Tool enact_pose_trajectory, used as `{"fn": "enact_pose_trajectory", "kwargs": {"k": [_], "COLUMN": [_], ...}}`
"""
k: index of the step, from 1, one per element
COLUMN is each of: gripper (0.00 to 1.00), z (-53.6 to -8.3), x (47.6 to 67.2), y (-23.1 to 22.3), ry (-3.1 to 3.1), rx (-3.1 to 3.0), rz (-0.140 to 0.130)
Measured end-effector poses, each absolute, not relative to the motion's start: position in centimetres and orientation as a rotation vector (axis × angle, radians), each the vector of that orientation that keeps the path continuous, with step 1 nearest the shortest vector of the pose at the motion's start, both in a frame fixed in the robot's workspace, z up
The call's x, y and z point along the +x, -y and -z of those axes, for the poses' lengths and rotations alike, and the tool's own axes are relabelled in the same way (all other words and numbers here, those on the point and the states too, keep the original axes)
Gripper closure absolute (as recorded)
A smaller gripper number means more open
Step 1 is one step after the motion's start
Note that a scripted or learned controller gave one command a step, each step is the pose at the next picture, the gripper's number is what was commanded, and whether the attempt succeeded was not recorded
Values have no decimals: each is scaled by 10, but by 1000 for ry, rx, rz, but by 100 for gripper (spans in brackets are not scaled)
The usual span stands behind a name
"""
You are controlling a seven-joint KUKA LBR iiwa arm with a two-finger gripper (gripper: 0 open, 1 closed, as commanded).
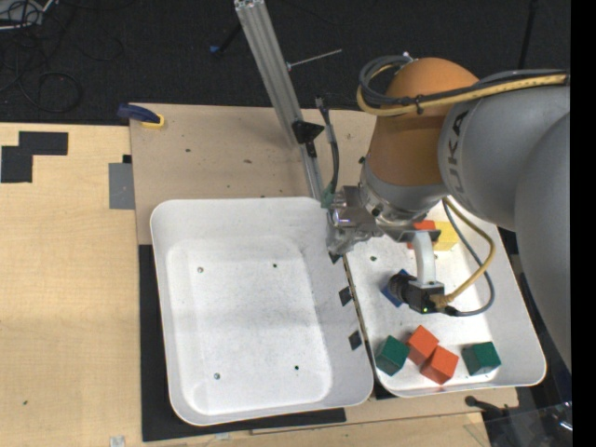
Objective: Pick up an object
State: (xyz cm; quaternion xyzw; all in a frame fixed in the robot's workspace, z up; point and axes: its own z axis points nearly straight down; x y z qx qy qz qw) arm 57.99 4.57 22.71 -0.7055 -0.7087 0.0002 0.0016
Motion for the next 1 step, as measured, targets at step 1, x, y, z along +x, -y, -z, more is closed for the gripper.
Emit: {"fn": "enact_pose_trajectory", "kwargs": {"k": [1], "gripper": [100], "z": [-218], "x": [557], "y": [-96], "ry": [2223], "rx": [-2212], "rz": [-6]}}
